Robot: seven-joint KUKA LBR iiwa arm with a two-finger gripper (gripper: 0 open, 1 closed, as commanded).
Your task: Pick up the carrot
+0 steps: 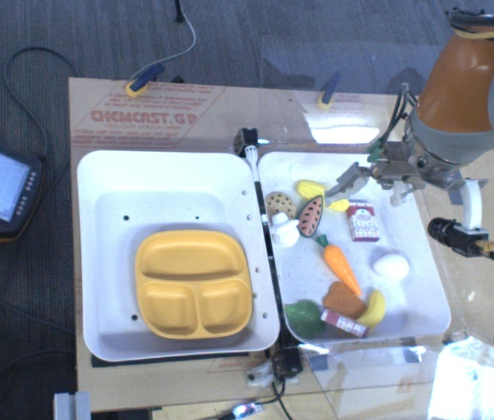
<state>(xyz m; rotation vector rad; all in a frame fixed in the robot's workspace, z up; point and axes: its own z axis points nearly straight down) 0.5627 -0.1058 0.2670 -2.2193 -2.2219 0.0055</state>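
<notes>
Near edge of the right bin (434,309): a green vegetable (303,316), a brown piece (344,299), a small red-labelled stick (344,324) and a banana (372,308) crowd together along the front wall, touching one another.
Carrot (341,268): it lies in the middle of the right bin, orange with a green top pointing up and left, its thick end touching the brown piece; bare white floor shows on its left side.
Beside the carrot: a white egg-shaped thing (392,265) sits to its right, apart from it, near the right wall.
Left bin (107,234): a yellow divided tray (195,282) fills the front half; a wide white margin is free around it, most of all at the back.
Divider: a white cup-like piece (283,232) sits close against the rim between the bins.
Farther back in the right bin: a cookie (279,204), a watermelon slice (311,215), a yellow piece (310,188) and a small red carton (364,222).
Gripper (360,175): it hangs over the back of the right bin, above the carton, well apart from the carrot; I can't tell how its claw stands.
Beyond the bins: brown board (142,116) with two clamps, then carpet.
</notes>
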